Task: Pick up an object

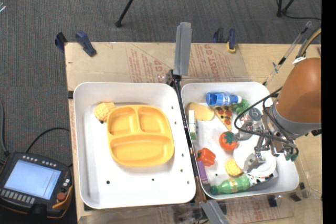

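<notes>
The right bin (281, 178) holds several toy foods. A blue bottle (222, 98) lies at its back, with a pizza slice (224, 114) and a green leafy piece (242, 107) beside it. An orange tomato (228, 140) sits mid-bin, a red pepper (206, 156) to its left, and a yellow waffle-like piece (233, 167) in front. A green bottle (233, 185) lies along the front wall. My gripper (257, 161) hangs low over a white plate (266, 166) at the bin's front right, just right of the waffle piece, with nothing visibly in it.
The left bin (89, 165) carries a yellow divided plate (140, 134) and a small yellow corn-like piece (103, 110) at the plate's back left corner. A pale wedge (200, 112) and a thin stick (192, 124) lie by the right bin's left wall. Cables (247, 118) loop off the wrist.
</notes>
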Robot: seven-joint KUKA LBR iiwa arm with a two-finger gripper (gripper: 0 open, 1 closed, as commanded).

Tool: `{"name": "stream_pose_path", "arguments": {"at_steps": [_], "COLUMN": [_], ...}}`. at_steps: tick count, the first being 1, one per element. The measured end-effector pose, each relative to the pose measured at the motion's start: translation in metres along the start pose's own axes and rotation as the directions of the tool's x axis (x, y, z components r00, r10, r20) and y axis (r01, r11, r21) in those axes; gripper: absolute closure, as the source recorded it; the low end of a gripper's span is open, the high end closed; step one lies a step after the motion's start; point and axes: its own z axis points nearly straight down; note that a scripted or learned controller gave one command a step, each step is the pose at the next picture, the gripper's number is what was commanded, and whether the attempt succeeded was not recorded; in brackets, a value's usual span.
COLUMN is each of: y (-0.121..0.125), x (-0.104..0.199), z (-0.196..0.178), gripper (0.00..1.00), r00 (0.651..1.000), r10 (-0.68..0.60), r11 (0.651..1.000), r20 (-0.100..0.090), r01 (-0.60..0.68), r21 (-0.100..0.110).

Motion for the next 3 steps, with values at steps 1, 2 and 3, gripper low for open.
{"name": "stream_pose_path", "arguments": {"at_steps": [1, 2, 3], "y": [0.024, 0.051, 0.040], "x": [-0.046, -0.056, 0.005], "z": [0.082, 0.079, 0.079], "gripper": [0.00, 0.00, 0.00], "r00": [0.993, 0.995, 0.992], "r10": [0.122, 0.094, 0.124], "r11": [0.993, 0.996, 0.992], "r20": [0.009, 0.016, 0.018], "r01": [-0.122, -0.094, -0.124], "r21": [0.000, 0.001, 0.001]}}
